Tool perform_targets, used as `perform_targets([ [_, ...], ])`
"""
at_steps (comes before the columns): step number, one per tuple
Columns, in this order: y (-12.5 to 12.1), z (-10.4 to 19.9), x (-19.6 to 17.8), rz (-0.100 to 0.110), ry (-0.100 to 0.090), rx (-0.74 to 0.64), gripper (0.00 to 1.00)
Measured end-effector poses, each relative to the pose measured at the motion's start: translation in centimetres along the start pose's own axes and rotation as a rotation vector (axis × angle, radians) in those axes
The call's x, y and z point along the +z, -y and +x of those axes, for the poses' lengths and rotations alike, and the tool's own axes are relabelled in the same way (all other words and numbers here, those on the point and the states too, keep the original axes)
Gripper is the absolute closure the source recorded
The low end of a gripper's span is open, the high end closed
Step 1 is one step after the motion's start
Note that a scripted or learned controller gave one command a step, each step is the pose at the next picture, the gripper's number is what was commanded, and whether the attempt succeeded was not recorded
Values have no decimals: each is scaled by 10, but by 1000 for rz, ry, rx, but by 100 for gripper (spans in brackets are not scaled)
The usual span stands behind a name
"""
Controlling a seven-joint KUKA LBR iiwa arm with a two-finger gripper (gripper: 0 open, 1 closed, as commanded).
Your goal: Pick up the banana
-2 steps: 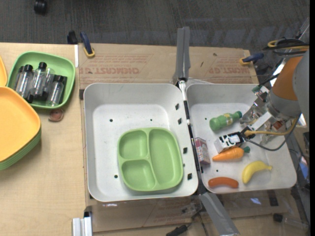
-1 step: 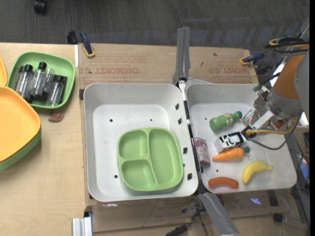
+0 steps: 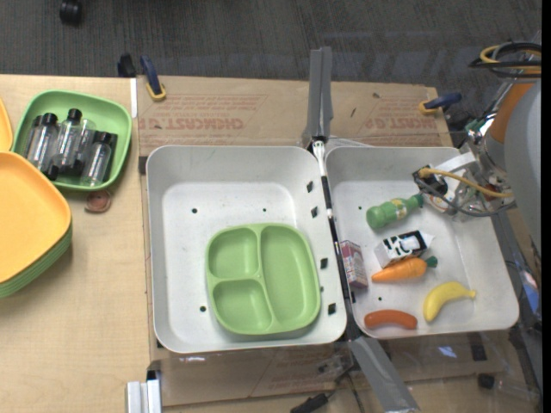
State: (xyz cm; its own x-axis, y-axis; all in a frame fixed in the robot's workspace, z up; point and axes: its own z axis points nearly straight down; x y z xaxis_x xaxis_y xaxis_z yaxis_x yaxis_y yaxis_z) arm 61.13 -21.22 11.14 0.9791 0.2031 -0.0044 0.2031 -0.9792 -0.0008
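The yellow banana [image 3: 448, 299] lies in the right bin [image 3: 495, 317], near its front right corner. It is curved, with one tip pointing right. My gripper [image 3: 469, 194] hangs over the back right part of that bin, well behind the banana and apart from it. Wires and the wrist body cover much of it. Nothing shows in its grasp.
Also in the right bin are a green bottle [image 3: 392, 211], a black-and-white pack [image 3: 405, 245], an orange carrot [image 3: 400, 270], a red sausage [image 3: 390, 319] and a small wrapped packet [image 3: 353, 262]. A green divided plate [image 3: 262, 279] sits in the left bin [image 3: 172, 231].
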Motion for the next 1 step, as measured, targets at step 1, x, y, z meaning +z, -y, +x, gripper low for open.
perform_targets([
  [1,3,32,-28,-1,-1,-79,100],
])
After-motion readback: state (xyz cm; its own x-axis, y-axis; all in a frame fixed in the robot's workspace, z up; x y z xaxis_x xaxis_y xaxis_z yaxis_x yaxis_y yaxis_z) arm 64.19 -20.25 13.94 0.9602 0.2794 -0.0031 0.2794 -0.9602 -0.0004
